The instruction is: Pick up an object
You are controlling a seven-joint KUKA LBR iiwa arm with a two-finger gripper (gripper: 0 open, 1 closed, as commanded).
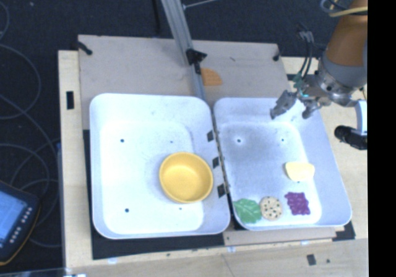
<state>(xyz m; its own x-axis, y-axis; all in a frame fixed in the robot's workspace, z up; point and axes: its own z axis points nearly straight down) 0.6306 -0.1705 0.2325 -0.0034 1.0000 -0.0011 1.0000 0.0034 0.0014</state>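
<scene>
Choosing a target comes first, and the right bin (322, 146) offers four small things along its near side: a pale yellow wedge (299, 171), a purple grape cluster (298, 203), a round cookie (270, 208) and a green leafy piece (247, 209). The wedge sits apart from the other three, closer to the bin's right wall, so I judge it the easiest pick. The cookie lies just beside the green piece and near the grapes, which leaves little room for my fingers there.

My claw (292, 106) hangs over the far right corner of that bin, well apart from every item, with its two fingers spread and nothing between them. To do this well I would travel toward the near side, center over the wedge, turn so my fingers straddle its narrower span, then come straight down before closing. Flat pieces lying on the floor of the bin may slip out, so a low, square approach matters.

In the left bin (111, 121) stands a yellow bowl (185, 177), upright near the divider; its rim would be an alternative grasp.

I can read no brand, label or writing on anything here.
</scene>
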